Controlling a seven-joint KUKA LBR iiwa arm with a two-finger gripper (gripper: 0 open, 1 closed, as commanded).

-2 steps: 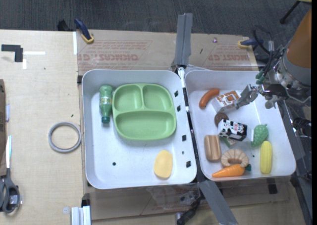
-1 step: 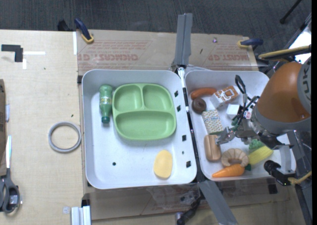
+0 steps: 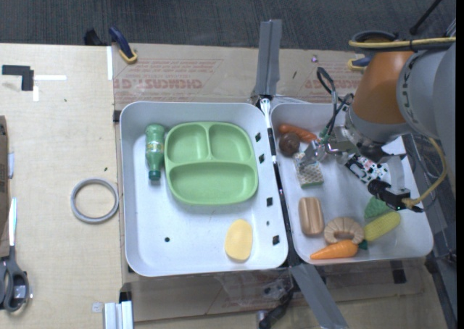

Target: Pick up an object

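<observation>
On the bare bench at far left I see a pair of scissors at the edge and a grey tape ring lying flat, well apart from the bins.

Left bin: I note a small green bottle lying along the left side of a green divided plate, just beside its rim. A pale yellow lemon-shaped piece lies near the bin's front wall, apart from the plate.

Right bin: nearest the shared wall I see a dark brown rounded item with an orange-red piece just behind it. Below them lies a small grey speckled block. Further forward a tan bread-like bar lies lengthwise. At the front sit a toy carrot, a ring-shaped pastry touching it, and a corn cob with a green leafy piece just behind. A black-and-white patterned item lies under the arm's wrist.

The gripper hangs low over the rear left part of the right bin, just above the speckled block and beside the brown item. I cannot tell how it is set or whether it grips anything. The arm's orange band lies above the bin's rear right corner.
</observation>
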